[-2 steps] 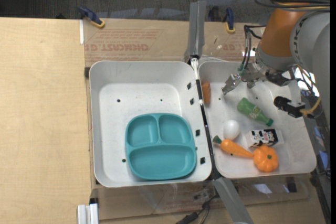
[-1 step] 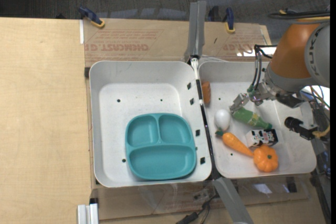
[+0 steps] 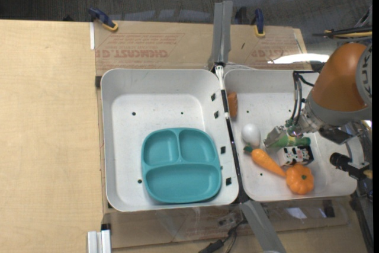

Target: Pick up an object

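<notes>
Nearest the lens, along the lower edge of the frame, the front rims of the two white bins met over a grey bracket. Within the left bin (image 3: 118,98), a teal divided plate (image 3: 180,165) lay flat toward the lower right of that bin, its three compartments bare. Right of the shared wall, in the right bin (image 3: 260,92), several small things sat close together in the lower half: an orange pumpkin-like toy (image 3: 299,179) at the lower right, a carrot (image 3: 267,163) lying at a slant just to its left, and a small black-and-white item (image 3: 296,155) just above the pumpkin. A white egg (image 3: 251,134) rested above the carrot's leafy end, near the middle of the bin. Beside the egg to the right lay a grey-and-green object (image 3: 285,137), and the tool (image 3: 294,128) had its tip right at that object; whether its fingers were spread or closed could not be made out, nor whether anything sat between them. Against the dividing wall, higher in the frame, a small brown piece (image 3: 233,105) stood by itself. From the right edge the grey arm with its orange band (image 3: 343,77) reached over the bin. Farther back, a cardboard sheet (image 3: 148,47) lay clamped to the surface (image 3: 44,127) by two clamps (image 3: 103,19).
</notes>
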Controlling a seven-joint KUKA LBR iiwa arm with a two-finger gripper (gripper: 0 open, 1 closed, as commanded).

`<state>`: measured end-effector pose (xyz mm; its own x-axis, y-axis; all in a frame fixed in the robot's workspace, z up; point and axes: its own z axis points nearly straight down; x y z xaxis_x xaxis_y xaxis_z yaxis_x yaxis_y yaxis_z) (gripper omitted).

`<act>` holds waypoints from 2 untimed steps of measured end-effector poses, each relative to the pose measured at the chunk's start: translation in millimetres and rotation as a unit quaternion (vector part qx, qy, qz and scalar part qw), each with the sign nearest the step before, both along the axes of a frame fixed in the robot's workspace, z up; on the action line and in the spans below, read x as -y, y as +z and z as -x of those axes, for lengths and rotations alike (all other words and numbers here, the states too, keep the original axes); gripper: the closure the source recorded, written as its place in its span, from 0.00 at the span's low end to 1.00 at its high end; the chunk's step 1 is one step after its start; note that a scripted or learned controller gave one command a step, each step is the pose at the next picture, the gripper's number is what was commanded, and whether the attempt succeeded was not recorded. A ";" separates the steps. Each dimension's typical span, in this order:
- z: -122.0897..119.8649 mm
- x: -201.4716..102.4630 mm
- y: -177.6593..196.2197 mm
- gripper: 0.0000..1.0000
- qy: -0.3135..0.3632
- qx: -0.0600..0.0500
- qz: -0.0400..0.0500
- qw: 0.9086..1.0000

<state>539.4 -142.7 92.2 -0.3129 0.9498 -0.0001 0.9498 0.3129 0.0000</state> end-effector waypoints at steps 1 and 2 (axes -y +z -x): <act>37.0 30.4 -0.4 0.00 -0.055 0.000 0.000 0.998; 36.1 31.1 8.8 1.00 -0.056 0.001 0.000 0.998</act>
